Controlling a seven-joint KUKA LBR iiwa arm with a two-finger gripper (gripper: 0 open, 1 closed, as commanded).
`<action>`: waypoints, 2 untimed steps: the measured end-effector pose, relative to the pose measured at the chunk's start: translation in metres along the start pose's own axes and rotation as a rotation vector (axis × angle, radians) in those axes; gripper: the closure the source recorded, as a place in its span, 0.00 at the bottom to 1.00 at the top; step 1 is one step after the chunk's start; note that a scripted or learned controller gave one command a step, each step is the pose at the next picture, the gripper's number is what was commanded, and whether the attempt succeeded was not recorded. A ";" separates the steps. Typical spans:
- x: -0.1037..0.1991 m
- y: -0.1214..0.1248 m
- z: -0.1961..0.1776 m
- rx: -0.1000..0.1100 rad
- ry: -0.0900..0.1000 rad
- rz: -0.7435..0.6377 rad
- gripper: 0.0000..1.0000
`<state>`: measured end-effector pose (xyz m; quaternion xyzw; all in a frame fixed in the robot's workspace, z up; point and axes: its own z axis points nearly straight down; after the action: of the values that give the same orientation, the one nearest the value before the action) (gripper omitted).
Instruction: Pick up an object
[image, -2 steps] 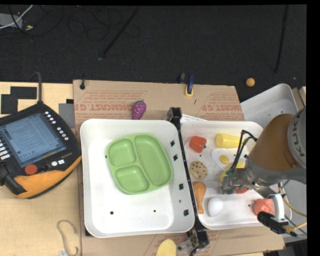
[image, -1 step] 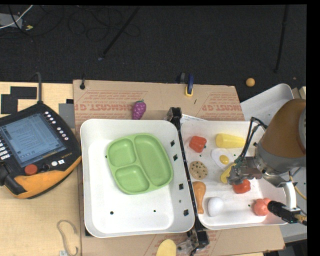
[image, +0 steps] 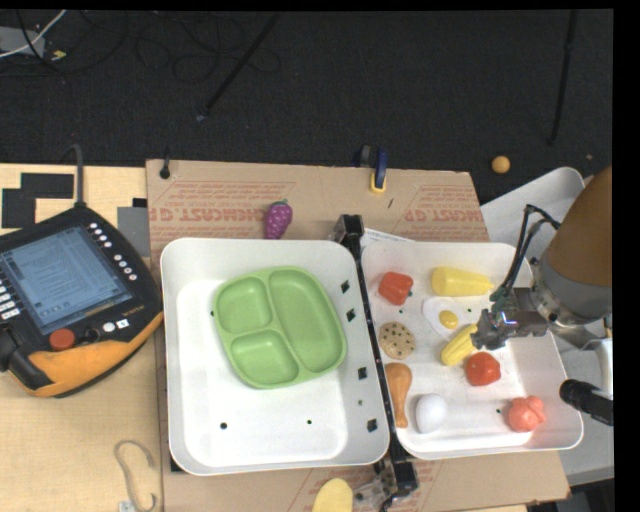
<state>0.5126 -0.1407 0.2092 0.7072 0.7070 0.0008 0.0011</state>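
Camera view, looking down at a slant. Two white bins side by side on cardboard. Left bin (image: 195, 400) carries a green divided plate (image: 278, 326), three compartments, sitting slightly toward the far side.

Right bin (image: 560, 440) holds the loose items. Far row: a red pepper-like piece (image: 395, 287) to the left, a yellow lemon-shaped piece (image: 461, 281) to the right of it. Middle: a fried egg (image: 443, 317), a speckled cookie (image: 397, 340) near the left wall, a yellow banana-like piece (image: 458, 346) lying at a slant. Near side: a tan drumstick shape (image: 398, 384), a white egg (image: 431, 412), a red tomato-like piece (image: 483, 369), a pinkish-red fruit (image: 526, 412) toward the near right corner.

Arm enters from the right, orange band visible above the wrist. Gripper (image: 490, 333) is low over the middle of the right bin, just beside the upper end of the banana piece and just far of the tomato piece. Fingers too dark and small to read; cannot tell whether spread or closed, or whether anything is between them.

Outside the bins: a purple grape cluster (image: 277, 218) on the cardboard beyond the left bin, a teach pendant (image: 70, 290) far left, a yellow object (image: 333, 494) at the near edge.
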 end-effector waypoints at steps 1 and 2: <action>-0.001 0.000 -0.019 0.002 0.001 -0.001 1.00; 0.049 0.001 -0.010 0.006 0.003 -0.003 1.00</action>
<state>0.5135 -0.0913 0.2190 0.7061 0.7081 -0.0002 -0.0021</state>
